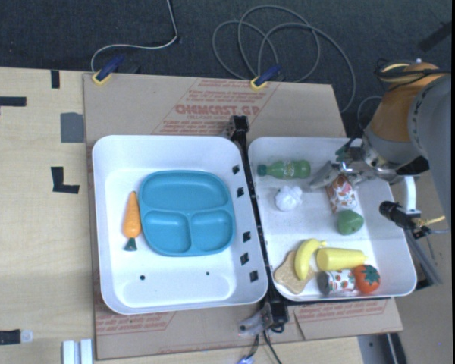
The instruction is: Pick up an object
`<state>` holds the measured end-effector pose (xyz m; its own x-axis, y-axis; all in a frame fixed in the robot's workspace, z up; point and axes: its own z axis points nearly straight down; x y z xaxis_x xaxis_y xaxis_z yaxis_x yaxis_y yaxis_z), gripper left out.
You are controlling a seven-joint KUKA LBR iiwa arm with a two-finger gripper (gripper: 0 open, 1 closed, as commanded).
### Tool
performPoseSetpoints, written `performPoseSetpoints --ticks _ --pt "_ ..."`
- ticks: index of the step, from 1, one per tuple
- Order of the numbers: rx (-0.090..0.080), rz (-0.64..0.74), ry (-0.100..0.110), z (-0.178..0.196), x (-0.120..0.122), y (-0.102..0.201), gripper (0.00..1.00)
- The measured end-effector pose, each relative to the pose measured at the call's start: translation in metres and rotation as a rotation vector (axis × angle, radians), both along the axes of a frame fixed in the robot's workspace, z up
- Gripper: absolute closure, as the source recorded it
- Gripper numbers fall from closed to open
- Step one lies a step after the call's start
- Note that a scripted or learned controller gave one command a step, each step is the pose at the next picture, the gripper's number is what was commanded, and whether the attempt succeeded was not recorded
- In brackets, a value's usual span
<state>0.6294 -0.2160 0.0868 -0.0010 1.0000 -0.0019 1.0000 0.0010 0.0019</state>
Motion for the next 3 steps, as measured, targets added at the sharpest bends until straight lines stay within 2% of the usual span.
performPoseSetpoints --ticks 1,2,3 --pt "-0.003 0.001 -0.003 0.01 0.001 0.0 1.0" --pt "-0.001 0.0 -0.006 0.002 0.005 0.047 1.0" --pt "0.003 0.002 0.0 0.099 0.04 0.147 1.0"
